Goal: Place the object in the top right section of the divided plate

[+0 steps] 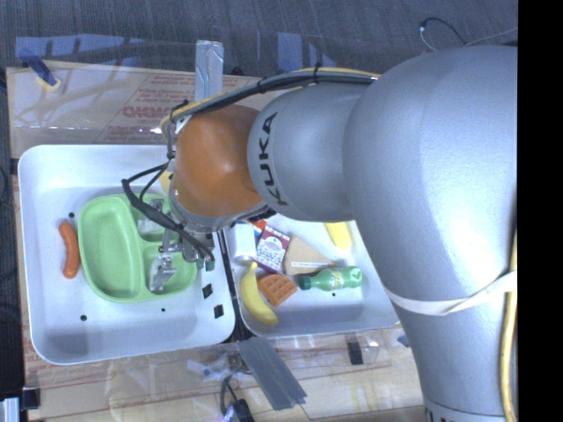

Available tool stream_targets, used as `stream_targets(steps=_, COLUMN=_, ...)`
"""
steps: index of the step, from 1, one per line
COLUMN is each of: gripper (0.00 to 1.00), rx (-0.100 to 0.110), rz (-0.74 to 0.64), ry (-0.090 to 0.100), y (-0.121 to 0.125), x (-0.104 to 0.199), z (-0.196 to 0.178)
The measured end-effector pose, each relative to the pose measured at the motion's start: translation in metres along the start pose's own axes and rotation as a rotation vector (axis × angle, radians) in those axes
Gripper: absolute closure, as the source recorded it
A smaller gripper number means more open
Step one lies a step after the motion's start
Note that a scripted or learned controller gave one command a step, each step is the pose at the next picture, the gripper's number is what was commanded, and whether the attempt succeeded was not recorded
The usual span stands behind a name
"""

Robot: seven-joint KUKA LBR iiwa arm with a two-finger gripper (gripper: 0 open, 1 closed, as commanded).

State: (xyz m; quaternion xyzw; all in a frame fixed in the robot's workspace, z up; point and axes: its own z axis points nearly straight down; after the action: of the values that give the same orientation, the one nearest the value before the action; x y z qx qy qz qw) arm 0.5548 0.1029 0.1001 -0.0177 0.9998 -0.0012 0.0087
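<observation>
The left bin (40, 236) holds a green divided plate (110, 249) and, beside it, a sausage (69, 249); the gripper (163, 271) hangs over the plate's right sections, its state is not clear

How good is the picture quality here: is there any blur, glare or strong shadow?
Camera view: soft overall; the green divided plastic plate and orange hot dog toy lack crisp edges; the grey arm shows a broad pale sheen; a faint shadow lies in the left white bin.

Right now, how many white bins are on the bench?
2. The left white bin holds the green divided plate and a hot dog; the right white bin holds the banana and other toy food. The arm hides part of each.
</observation>
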Motion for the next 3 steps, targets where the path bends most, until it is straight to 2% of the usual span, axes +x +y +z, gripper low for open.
stream_targets(steps=1, gripper=0.00, rx=0.007, rz=-0.177, ry=0.011, y=0.034, x=0.030, z=0.005)
stream_targets(steps=2, gripper=0.00, rx=-0.004, rz=-0.149, ry=0.013, y=0.107, x=0.012, z=-0.121)
stream_targets(steps=3, gripper=0.00, rx=-0.006, rz=-0.348, ry=0.004, y=0.116, x=0.055, z=-0.009)
